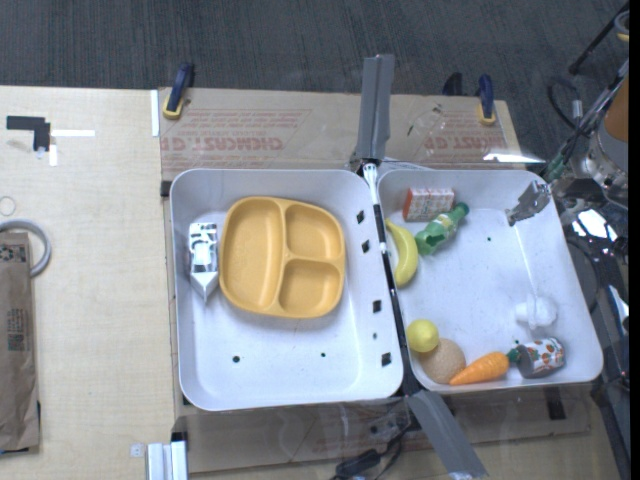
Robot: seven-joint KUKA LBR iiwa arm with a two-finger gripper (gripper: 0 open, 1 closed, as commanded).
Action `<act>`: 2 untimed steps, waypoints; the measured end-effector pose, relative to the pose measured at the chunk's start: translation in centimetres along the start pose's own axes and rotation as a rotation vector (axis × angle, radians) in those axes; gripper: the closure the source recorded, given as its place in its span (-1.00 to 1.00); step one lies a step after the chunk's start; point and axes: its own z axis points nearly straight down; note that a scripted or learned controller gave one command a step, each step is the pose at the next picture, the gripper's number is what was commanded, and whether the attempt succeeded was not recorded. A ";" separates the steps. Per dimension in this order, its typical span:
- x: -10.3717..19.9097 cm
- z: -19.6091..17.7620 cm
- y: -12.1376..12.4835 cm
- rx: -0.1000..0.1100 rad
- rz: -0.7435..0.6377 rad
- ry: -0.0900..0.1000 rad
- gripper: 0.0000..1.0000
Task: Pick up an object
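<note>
The right bin (560,268) holds a banana (404,253), a green bottle (441,228) and a red and white carton (428,204) at its far left. A lemon (422,335), a tan round object (440,359), a carrot (482,368), a small printed can (541,356) and a white object (536,312) lie along its near side. My gripper (527,204) hangs over the bin's far right corner, apart from all of them, with nothing seen in it.
The left bin (290,368) carries a yellow divided plate (282,258) and a silver pouch (204,255) beside it. Cardboard (260,133) lies behind the bins. A brown bag (15,328) rests on the bench at far left. Cables and the arm (600,168) crowd the right edge.
</note>
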 end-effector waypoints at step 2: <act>7.9 5.7 0.3 0.000 -0.184 0.001 -1.00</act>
